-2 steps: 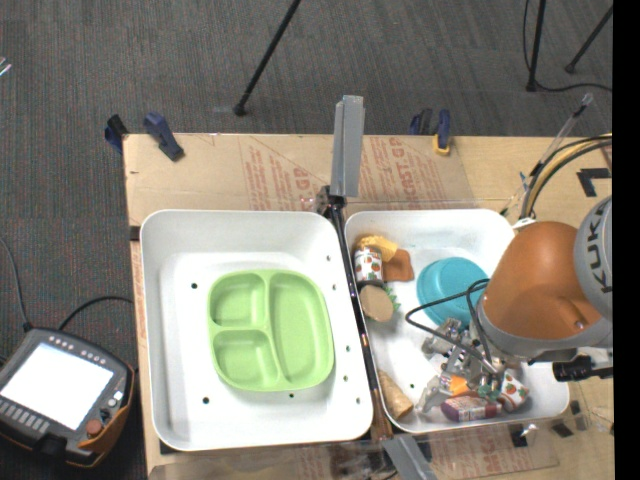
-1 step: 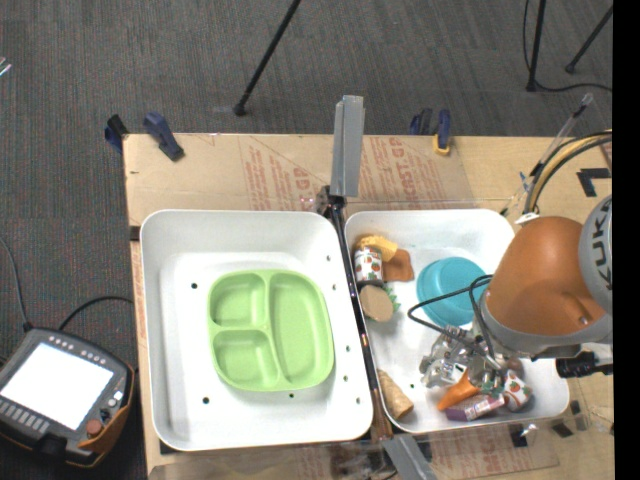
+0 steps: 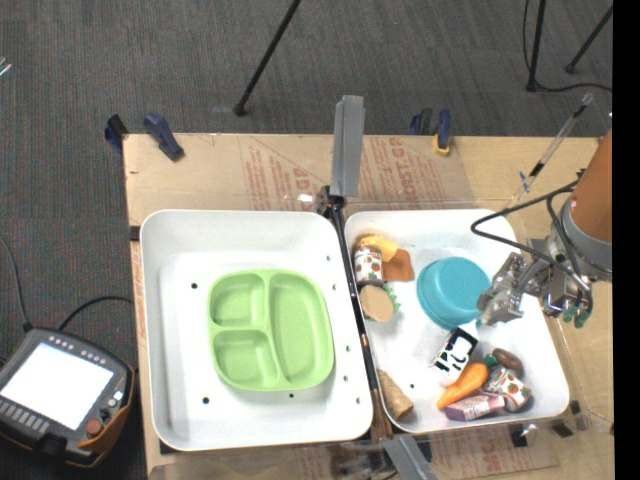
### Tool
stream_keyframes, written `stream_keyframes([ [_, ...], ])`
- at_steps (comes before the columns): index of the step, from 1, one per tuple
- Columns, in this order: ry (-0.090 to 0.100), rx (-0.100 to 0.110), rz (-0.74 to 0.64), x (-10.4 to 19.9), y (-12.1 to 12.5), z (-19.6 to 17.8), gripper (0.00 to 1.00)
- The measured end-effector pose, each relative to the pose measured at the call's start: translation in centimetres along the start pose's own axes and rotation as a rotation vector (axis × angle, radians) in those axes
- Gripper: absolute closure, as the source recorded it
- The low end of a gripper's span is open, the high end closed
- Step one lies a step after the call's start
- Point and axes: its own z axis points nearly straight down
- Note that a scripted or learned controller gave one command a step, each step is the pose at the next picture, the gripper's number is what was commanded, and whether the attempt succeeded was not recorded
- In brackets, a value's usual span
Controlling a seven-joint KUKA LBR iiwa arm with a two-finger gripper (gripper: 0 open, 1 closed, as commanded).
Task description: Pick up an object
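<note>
You were looking down at a cardboard-topped bench [image 3: 400, 168] on dark grey carpet [image 3: 150, 48], with tripod legs [image 3: 270, 53] crossing the floor behind it and blue clamps [image 3: 162, 136] gripping the board's far edge. A handheld control pendant [image 3: 58, 393] lay on the floor at the lower left. 2 white bins sat side by side — the left bin [image 3: 170, 298] held a green divided plate [image 3: 271, 330], the right bin [image 3: 425, 230] a scatter of small things: a blue bowl [image 3: 453, 288], an orange carrot [image 3: 463, 384], a black-and-white card [image 3: 456, 349], an ice-cream cone [image 3: 396, 396]. The gripper [image 3: 500, 303] hung over the right bin just beside the bowl's right rim; you could see nothing between its fingers, and how wide they stood I could not tell.
</note>
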Motion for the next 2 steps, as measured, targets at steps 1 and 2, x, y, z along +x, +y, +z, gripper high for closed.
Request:
stream_keyframes([
  [1,0.021,-0.004,-0.511,-4.4,0.6,11.7,1.0],
  [2,-0.008,-0.002,-0.661,-1.4,-1.2,17.6,1.0],
])
